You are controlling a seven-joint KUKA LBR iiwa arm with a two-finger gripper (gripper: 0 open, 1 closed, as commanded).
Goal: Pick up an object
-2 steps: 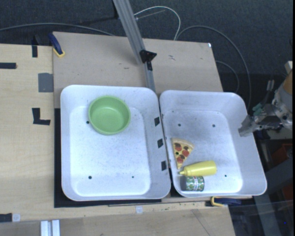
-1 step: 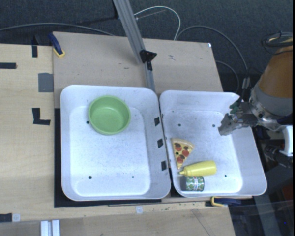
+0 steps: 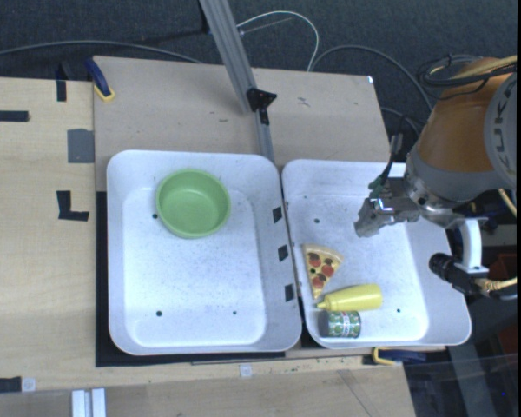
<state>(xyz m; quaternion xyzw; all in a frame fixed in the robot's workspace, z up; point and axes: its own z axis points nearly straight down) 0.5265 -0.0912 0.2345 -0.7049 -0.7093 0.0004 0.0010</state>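
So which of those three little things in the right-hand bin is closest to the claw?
The pizza slice toy. It lies higher in the bin, nearer the gripper than the yellow bottle and green can below it.

Fixed overhead camera, slanted down, both bins [image 3: 122, 259] in frame

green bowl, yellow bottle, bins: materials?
Green bowl: looks like matte plastic, even colour, no glare. Yellow bottle: probably glossy plastic, faint sheen on its side. Bins: white moulded plastic, likely, with rounded corners and dark speckling.
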